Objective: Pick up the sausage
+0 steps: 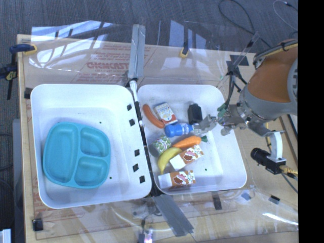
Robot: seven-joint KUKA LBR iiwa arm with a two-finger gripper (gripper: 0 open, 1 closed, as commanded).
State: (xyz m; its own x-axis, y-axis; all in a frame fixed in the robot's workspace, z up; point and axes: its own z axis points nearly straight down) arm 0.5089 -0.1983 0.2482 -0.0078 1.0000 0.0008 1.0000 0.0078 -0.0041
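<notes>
The sausage (150,115) is a short orange-red link lying at a slant in the far left part of the right bin (230,158), next to a small carton (163,112). My gripper (206,124) hangs over the middle of that bin, right of the sausage and apart from it, close to a blue bottle (177,130) and a black object (195,112). Nothing shows in its grasp.
An orange carrot (186,142), a yellow banana (166,159), a green item (161,145) and two printed packets (188,155) (177,177) crowd the right bin. A blue divided plate (76,156) lies in the left bin (40,97). The bins' shared wall (135,135) runs just left of the sausage.
</notes>
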